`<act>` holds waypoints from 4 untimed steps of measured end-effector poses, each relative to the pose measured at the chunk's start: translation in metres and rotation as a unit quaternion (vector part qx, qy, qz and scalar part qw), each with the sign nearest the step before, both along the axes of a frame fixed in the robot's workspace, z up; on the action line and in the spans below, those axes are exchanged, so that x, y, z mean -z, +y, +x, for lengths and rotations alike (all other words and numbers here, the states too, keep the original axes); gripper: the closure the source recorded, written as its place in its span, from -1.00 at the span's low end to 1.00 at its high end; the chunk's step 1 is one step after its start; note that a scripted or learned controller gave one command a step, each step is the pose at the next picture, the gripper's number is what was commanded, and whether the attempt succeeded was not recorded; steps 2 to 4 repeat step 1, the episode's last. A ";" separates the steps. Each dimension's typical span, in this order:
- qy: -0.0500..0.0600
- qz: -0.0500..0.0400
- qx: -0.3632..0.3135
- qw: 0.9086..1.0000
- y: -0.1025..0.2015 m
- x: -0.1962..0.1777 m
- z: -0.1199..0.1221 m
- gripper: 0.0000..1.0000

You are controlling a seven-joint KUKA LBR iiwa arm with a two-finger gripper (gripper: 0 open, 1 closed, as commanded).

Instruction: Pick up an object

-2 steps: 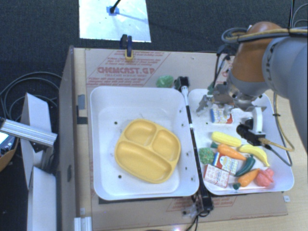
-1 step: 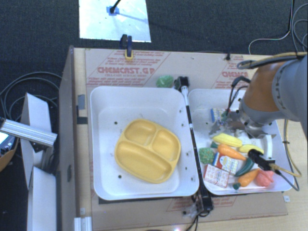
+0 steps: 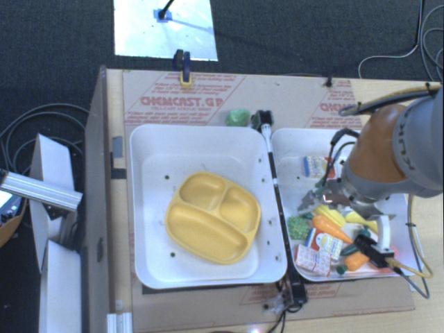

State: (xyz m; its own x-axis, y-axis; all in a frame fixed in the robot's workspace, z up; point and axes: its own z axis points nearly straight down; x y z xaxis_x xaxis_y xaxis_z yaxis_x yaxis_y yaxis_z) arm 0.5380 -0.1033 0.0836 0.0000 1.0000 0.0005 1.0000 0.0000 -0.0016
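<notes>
In the camera view, the grey arm with its orange band (image 3: 378,144) is reaching in from the right over the right shallow white bin (image 3: 295,141). Its two-finger gripper (image 3: 331,197) is hanging low above a cluster of small toy foods in that bin's near half; whether it is spread or closed I cannot tell. Just beneath it, an orange plastic carrot (image 3: 330,228) is lying on a yellow piece (image 3: 332,215), with a green leafy piece (image 3: 299,225) beside them and a red-and-white packet (image 3: 314,254) nearer the front rim. A yellow three-compartment plastic tray (image 3: 213,216) is sitting in the left white bin (image 3: 149,158).
</notes>
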 end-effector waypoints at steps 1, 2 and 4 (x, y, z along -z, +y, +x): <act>-0.003 -0.001 -0.001 1.000 0.000 -0.011 0.003 1.00; -0.003 -0.001 -0.001 1.000 0.000 -0.011 0.003 1.00; -0.003 -0.001 -0.001 1.000 0.000 -0.011 0.003 1.00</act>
